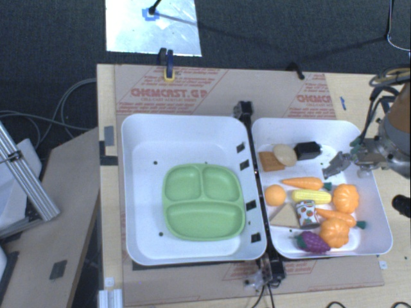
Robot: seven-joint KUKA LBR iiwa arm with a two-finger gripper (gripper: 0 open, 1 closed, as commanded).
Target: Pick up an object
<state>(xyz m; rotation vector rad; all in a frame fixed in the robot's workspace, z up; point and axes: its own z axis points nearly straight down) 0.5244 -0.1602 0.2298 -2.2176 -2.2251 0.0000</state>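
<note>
Toy food packs the right bin (369,235); the gripper (336,164) hangs at its right rim.

The carrot (302,183) lies crosswise just left of and below the gripper, corn cob (313,196) and pumpkin (345,198) crowding beside it. Fingers look spread, pinching nothing. The green divided plate (204,201) sits in the left bin (138,172).

Green divided plate (204,201) in left bin (138,172), toy foods in right bin (379,236), gripper (338,163) above its rim
</note>
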